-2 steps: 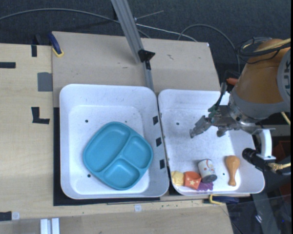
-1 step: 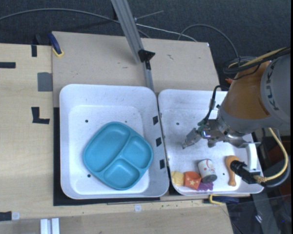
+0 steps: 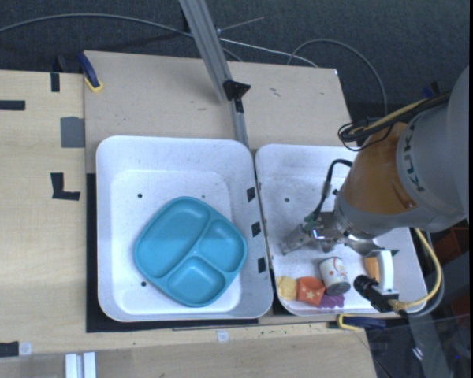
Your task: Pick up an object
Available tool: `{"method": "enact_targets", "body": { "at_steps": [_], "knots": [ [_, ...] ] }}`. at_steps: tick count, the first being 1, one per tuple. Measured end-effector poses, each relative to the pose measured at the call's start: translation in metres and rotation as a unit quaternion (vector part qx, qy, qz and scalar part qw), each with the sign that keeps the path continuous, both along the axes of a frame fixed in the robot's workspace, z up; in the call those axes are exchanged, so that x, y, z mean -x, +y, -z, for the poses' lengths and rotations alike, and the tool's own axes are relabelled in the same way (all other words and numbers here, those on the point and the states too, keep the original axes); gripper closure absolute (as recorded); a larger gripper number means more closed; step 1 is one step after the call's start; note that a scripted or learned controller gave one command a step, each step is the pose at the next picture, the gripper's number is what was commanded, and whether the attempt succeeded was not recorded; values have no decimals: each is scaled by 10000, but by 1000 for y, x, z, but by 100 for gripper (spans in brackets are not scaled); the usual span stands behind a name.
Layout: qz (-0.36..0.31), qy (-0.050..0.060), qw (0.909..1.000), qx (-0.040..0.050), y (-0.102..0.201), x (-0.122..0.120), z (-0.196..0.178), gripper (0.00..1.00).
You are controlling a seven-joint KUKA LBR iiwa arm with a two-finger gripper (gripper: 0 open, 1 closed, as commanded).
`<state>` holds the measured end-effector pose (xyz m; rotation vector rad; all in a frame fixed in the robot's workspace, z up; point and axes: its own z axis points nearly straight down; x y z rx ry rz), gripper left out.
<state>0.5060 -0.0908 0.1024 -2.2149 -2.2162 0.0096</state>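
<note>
The arm (image 3: 394,179) is seen lowered into the right bin (image 3: 299,164) from three o'clock, its jaws (image 3: 319,233) brought near the bin floor at the bin's centre; whether they are apart or together cannot be told. The candidate objects are gathered along the bin's six o'clock edge: a yellow piece (image 3: 287,288), an orange block with a star (image 3: 310,290), a white can (image 3: 333,274) and a small orange item (image 3: 370,265). Nothing is seen clamped. A blue divided plate (image 3: 191,250) is left lying in the left bin (image 3: 118,164), apart from the reach
</note>
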Motion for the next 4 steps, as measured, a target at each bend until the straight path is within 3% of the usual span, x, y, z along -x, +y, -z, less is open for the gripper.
{"method": "enact_targets", "body": {
  "at_steps": [1, 4],
  "knots": [
    [-9, -22, 10000, -4, 1, -1, -13, 100],
    [-6, -67, 10000, 11, -9, 5, -147, 100]
  ]
}}
